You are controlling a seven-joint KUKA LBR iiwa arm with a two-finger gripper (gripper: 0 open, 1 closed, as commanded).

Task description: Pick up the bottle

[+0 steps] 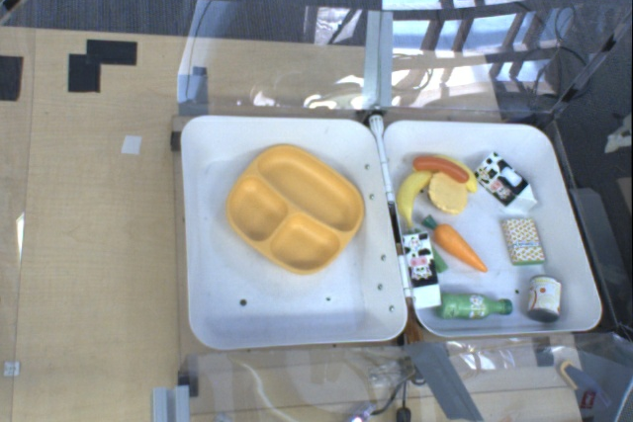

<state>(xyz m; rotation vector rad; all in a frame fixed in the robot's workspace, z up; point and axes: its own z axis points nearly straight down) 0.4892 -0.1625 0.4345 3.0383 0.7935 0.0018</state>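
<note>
The bottle lies flat along the right bin's near wall, cap pointing right.

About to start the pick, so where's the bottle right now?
The green bottle lies on its side near the front edge of the right bin, between the milk carton and the can.

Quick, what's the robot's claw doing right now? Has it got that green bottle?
Gripper: its state cannot be told from this picture. The green plastic bottle lies on its side at the near edge of the right white bin, nothing gripping it.
</note>
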